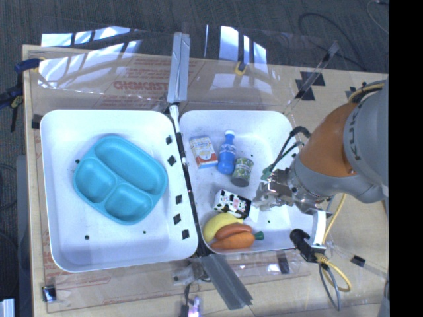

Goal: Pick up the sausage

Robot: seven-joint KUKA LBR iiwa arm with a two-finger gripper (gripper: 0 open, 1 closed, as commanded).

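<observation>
**Hovering near the sausage, grip not yet made**

Reaching in from the right, with the gripper (269, 193) hanging over the right bin (277, 121) near its right wall. Not letting on, from this slanted angle, whether open or shut; nothing seen pinched there.

Lying at the near edge of the right bin: the sausage (232, 240), taken here to be the reddish-orange elongated piece, stretched roughly along the bin's front wall. Touching a yellow banana-like piece (215, 224) on its far left side, and ending beside a small green bit (259, 235) at its right tip. Sitting just behind the pair, a black-and-white item (231, 203). Standing further back, well apart from the sausage: a small carton (203, 150), a blue bottle (227, 154) and a dark jar (242, 169). Resting in the left bin (59, 243), a blue divided tray (119, 177).

Judging the sausage to be a light toy piece, smooth and rounded, so probably prone to rolling or squirting out of a shallow pinch. Looking best for a hold across the middle of its length, closing across the narrow width. Needing care with crowding: the yellow piece pressing on one side and the bin wall close on the other, leaving little room for coming down cleanly and risking a grab of both pieces together
</observation>
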